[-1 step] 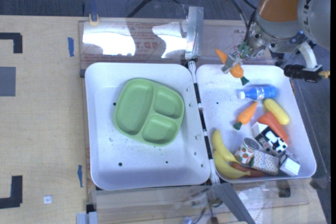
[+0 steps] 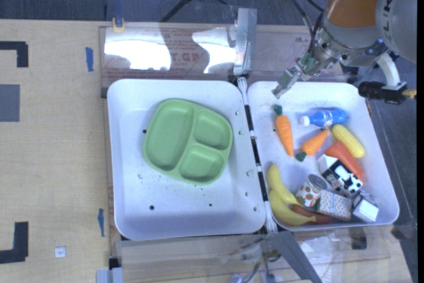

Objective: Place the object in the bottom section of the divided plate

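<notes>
A green divided plate (image 2: pixel 189 140) lies in the left bin (image 2: pixel 132 199), with one large section on its left and two smaller ones on its right. The lower small section (image 2: pixel 199 163) holds nothing. My gripper (image 2: pixel 281 87) hangs over the back left corner of the right bin (image 2: pixel 384 199), just above and behind a small carrot (image 2: pixel 284 132). Nothing shows in it. The right bin also holds a second carrot (image 2: pixel 313 142), a blue bottle (image 2: pixel 324 118), a yellow corn cob (image 2: pixel 348 140) and a pair of bananas (image 2: pixel 281 194).
Crowded in the front of the right bin are a small patterned can (image 2: pixel 309 194), a black-and-white item (image 2: pixel 342 177), a flat box (image 2: pixel 335 204) and a white block (image 2: pixel 365 211). A metal post (image 2: pixel 244 43) stands behind the divider between the bins.
</notes>
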`<state>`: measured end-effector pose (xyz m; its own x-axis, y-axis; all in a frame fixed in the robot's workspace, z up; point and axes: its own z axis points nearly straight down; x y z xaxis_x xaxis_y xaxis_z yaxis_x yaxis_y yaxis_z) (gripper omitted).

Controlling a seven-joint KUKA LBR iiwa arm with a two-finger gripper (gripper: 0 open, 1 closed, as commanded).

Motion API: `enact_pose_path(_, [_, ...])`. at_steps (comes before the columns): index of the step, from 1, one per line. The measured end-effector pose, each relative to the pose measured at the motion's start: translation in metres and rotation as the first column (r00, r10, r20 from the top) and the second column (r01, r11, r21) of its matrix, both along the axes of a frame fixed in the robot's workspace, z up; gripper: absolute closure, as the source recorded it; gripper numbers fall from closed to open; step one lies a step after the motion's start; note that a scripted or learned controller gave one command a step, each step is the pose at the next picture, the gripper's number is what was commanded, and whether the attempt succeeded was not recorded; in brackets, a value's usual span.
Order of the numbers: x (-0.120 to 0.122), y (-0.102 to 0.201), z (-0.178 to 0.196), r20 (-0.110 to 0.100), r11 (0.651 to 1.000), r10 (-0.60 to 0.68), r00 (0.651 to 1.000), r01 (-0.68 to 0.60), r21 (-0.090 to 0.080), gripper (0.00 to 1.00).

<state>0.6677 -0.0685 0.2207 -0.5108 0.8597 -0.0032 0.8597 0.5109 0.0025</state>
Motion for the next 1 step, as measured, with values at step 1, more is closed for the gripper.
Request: enact_pose_path(1, [-0.0774,0.0562,-0.0046,-0.002,0.811,0.585,0.811,-0.585,0.002,0.00])
